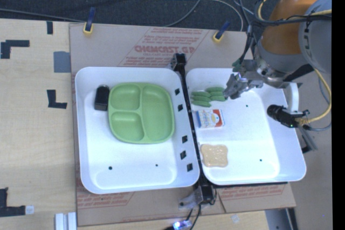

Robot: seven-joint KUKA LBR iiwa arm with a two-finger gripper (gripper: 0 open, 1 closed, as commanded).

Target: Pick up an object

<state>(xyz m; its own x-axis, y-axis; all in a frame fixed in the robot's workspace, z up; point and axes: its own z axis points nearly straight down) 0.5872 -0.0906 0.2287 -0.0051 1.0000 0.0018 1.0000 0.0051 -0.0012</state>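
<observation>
Camera view, looking down at a slant on both bins. Arm (pixel 294 24) is coming in from the right and getting cut off by the frame edge, so most of its body isn't readable, just the orange band and grey wrist w/ cables looping over it. Gripper (pixel 233 89) is sitting low over the right bin (pixel 280 169), at its upper left area, right next to the green pea pods (pixel 209 96). Fingertips are looking like they're touching or nearly touching the pods' right end, but it's too dark and small there, so can't tell if it's released or clenched, or if anything's actually between the tips.

Pods are lying flat near the divider btwn bins. Just below them a small white packet w/ red and blue print (pixel 208 118) is lying, print too blurry to read. Further down, a tan slice of bread (pixel 214 155) is sitting near the bin's lower left.

Left bin (pixel 86 132) is holding a green divided plate (pixel 142 113), w/ a small black block (pixel 101 98) touching its left rim; what that block is, hard to make out.
</observation>
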